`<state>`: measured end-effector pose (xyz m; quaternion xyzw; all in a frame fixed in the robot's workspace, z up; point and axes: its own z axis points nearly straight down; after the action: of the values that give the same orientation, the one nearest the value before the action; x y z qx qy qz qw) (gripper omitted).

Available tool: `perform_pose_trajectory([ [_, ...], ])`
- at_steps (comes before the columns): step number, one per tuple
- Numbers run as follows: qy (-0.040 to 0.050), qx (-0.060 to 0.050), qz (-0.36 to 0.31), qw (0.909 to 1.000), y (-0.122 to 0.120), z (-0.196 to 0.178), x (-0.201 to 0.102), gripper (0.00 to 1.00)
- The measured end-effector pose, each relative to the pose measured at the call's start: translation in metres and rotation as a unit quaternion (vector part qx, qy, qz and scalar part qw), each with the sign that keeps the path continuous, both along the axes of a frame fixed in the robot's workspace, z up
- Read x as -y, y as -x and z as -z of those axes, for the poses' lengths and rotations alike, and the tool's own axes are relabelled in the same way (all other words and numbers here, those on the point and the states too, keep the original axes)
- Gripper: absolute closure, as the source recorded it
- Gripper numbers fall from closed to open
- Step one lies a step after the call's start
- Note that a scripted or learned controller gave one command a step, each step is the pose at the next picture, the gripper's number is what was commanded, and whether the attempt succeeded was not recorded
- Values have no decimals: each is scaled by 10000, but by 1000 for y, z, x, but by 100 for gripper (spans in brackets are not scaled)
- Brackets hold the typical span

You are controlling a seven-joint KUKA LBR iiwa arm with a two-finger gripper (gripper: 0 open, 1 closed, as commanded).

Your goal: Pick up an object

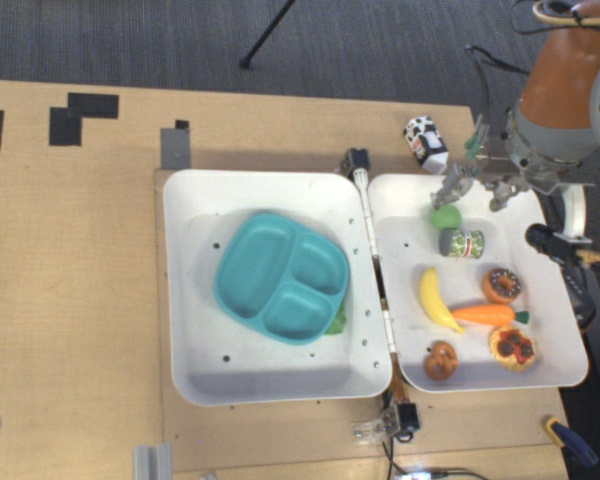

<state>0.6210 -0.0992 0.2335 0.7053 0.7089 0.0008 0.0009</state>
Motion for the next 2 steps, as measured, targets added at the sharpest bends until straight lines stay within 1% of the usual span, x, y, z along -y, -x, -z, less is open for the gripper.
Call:
perform_pose_trajectory([
  [1,-6,-26,52,10000,81,133,-15,0],
  [2,-3,7,47,10000,79,121,-15,100],
])
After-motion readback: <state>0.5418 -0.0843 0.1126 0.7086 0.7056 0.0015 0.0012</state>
